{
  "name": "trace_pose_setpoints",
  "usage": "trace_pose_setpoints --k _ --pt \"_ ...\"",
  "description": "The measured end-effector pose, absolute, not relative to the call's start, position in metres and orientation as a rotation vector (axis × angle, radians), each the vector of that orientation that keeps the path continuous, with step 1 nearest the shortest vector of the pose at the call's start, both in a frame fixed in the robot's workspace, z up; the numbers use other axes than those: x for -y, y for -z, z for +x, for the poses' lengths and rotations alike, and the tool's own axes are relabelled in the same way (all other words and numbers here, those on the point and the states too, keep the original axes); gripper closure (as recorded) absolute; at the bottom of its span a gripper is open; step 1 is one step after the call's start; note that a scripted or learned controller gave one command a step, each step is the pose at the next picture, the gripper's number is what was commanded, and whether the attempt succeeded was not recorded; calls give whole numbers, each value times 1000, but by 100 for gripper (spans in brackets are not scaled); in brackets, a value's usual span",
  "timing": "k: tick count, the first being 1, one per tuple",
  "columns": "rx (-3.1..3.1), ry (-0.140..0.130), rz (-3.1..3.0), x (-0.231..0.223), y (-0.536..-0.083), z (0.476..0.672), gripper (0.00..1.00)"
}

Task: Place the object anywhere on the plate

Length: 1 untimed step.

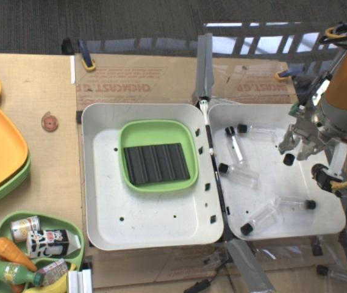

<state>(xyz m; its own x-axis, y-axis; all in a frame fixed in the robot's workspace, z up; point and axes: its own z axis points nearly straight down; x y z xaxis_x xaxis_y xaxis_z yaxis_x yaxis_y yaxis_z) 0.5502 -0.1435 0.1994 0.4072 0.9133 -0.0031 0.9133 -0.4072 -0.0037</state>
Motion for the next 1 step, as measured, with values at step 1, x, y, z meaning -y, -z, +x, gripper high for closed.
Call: trace_pose_setpoints --k 1 --pt "1709 -7 -2635 144 -200 550 0"
